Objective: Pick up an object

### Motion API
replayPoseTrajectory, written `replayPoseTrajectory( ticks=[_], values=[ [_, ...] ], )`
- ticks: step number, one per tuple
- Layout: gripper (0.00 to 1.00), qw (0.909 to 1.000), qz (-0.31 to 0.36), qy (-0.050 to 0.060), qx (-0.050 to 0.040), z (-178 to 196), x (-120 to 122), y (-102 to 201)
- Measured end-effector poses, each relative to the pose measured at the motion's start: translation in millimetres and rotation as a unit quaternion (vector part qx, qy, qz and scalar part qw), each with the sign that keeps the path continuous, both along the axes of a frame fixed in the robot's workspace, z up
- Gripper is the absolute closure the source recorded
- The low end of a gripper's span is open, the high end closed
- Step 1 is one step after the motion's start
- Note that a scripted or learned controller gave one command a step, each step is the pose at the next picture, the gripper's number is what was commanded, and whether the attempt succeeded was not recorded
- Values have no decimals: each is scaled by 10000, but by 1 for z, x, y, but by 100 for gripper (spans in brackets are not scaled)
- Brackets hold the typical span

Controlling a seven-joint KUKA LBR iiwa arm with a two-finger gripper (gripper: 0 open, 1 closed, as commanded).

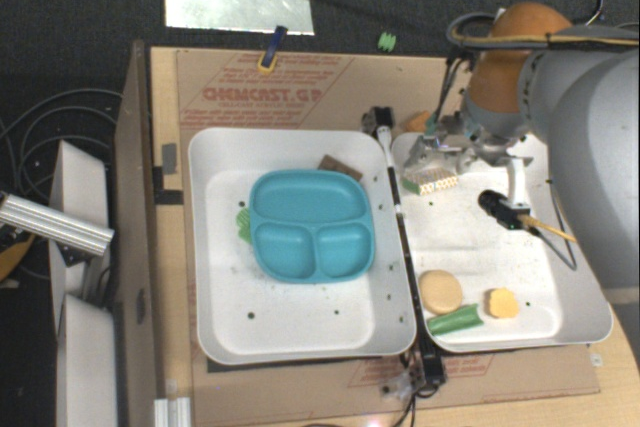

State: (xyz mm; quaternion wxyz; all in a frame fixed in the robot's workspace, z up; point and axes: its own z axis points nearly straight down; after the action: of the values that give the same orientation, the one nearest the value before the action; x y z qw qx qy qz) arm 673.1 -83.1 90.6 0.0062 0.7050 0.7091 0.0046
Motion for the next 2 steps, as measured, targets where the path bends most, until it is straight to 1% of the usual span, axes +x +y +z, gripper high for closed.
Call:
replayPoseTrajectory(
  ticks=[1, 2],
  values=[
    [0, 10000, -32, 55, 5, -5, -4, -31],
    [0, 10000, -2, 76, 15, -6, -28, 1]
  ],
)
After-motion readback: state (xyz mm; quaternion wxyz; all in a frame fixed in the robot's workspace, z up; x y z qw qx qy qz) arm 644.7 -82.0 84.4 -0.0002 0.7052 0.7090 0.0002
